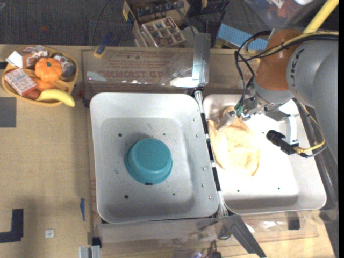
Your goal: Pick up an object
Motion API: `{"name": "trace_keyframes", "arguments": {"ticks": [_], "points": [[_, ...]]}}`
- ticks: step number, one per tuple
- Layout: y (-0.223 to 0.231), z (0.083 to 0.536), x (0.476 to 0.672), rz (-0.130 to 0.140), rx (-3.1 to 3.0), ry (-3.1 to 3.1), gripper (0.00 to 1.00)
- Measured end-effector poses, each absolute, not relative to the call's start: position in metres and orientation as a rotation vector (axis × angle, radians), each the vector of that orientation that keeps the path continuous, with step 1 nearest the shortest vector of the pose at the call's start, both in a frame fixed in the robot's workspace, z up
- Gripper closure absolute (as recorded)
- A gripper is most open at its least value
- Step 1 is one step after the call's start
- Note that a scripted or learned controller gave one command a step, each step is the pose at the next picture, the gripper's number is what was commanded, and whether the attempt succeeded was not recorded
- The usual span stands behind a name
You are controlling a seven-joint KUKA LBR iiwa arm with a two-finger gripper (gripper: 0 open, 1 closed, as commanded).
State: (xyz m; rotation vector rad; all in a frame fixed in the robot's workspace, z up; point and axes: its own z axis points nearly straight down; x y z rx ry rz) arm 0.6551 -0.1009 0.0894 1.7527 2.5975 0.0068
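Note:
A limp tan cloth (236, 147) lies in the right white bin (279, 190), spread along its left side. Its upper edge rises in a bunch toward my gripper (240, 112), which hangs low over the bin's back left corner, right at that bunched edge. The wrist hides where the gripper meets the cloth. An upturned teal bowl (150, 160) sits in the middle of the left white bin (107, 117), far from the gripper.
The grey arm with its orange band (279, 63) comes in from the upper right, with a black fitting and cables (280, 140) hanging over the right bin. A basket of toy fruit (40, 77) stands at the back left. A flat cardboard tray (145, 69) lies behind the bins.

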Motion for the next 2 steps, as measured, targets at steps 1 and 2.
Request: {"name": "trace_keyframes", "arguments": {"ticks": [1, 2], "points": [[-0.1, 0.1, 0.657, 0.01, 1.747, 2.596, 1.0], [-0.102, 0.157, 0.609, -0.001, 1.591, 2.71, 1.0]]}}
